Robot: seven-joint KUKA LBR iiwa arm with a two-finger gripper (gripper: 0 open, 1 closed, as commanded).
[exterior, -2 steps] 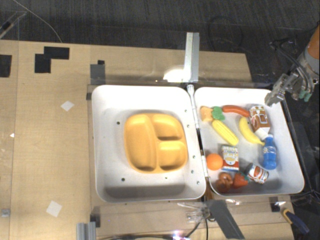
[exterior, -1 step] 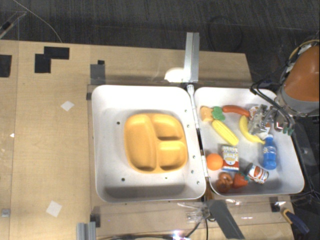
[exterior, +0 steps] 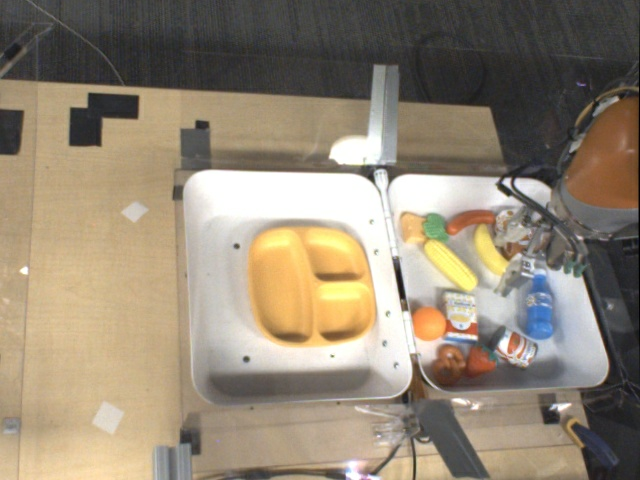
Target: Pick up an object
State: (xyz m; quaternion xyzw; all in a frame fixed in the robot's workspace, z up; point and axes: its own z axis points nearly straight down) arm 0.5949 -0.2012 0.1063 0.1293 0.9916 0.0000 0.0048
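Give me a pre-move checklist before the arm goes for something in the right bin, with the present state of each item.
1. Pincer is over the right white bin, above the toys: ok.
2. Nothing is seen between its fingers, so it looks free to grasp: ok.
3. Finger opening: cannot tell, the wrist and cables blur it.
4. Nearest target, the blue plastic bottle, lies just below the pincer with bare bin floor on its right side: ok.
5. Yellow banana has room around it: not ok, it lies close against the pincer and the red sausage.
6. Yellow divided tray sits in the left white bin, out of the arm's way: ok.
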